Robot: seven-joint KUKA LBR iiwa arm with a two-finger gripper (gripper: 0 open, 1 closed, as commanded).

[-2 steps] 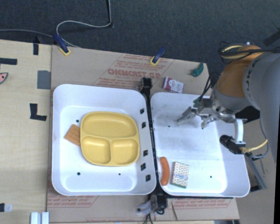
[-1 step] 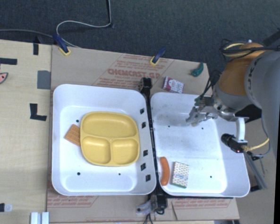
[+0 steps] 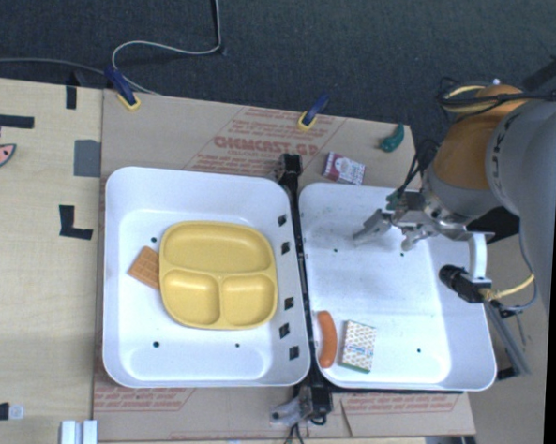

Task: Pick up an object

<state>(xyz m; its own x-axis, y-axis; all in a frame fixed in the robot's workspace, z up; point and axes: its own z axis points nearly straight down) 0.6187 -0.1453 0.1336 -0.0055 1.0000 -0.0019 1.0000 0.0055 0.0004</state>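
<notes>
My gripper (image 3: 387, 234) hangs over the far part of the right bin (image 3: 457, 359), its two grey fingers spread open with nothing between them. An orange sausage-like piece (image 3: 326, 339) lies at the near left of that bin. Beside it rests a small patterned packet (image 3: 359, 345). Both lie well below the gripper in the picture, toward the bench's front. In the left bin (image 3: 129, 348) sits a yellow divided plate (image 3: 220, 273) with a tan cracker-like piece (image 3: 146, 267) tucked under its left edge.
A black divider with clips (image 3: 292, 264) joins the two bins. A small red-and-white packet (image 3: 343, 168) and a green clip (image 3: 392, 138) lie on the cardboard behind the right bin. Cables run along the back.
</notes>
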